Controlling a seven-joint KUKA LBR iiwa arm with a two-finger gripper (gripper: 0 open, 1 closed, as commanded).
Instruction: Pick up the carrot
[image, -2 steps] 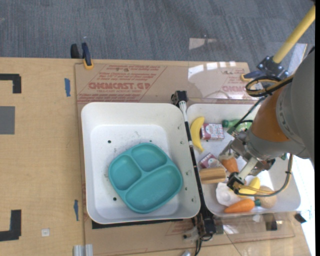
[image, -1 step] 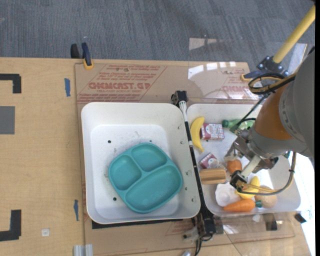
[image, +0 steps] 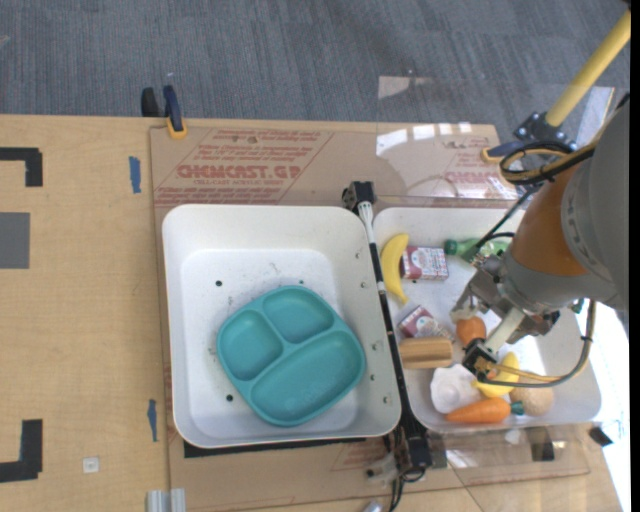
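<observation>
The carrot (image: 478, 411) lies on its side near the front wall of the right bin (image: 590, 400), its green stub pointing right. It rests against a white lump (image: 452, 386) on its left. My gripper (image: 479, 308) hangs over the middle of the right bin, behind the carrot and apart from it. A small round orange thing (image: 469, 329) sits just under the gripper. The arm's grey body hides the right part of this bin.
A banana (image: 395, 262), a red and white carton (image: 426, 263), a green thing (image: 462, 245), a small red packet (image: 416, 322) and a tan block (image: 426, 352) share the right bin. A beige ball (image: 537, 401) lies right of the carrot. A teal divided plate (image: 290, 354) fills the left bin (image: 190, 300).
</observation>
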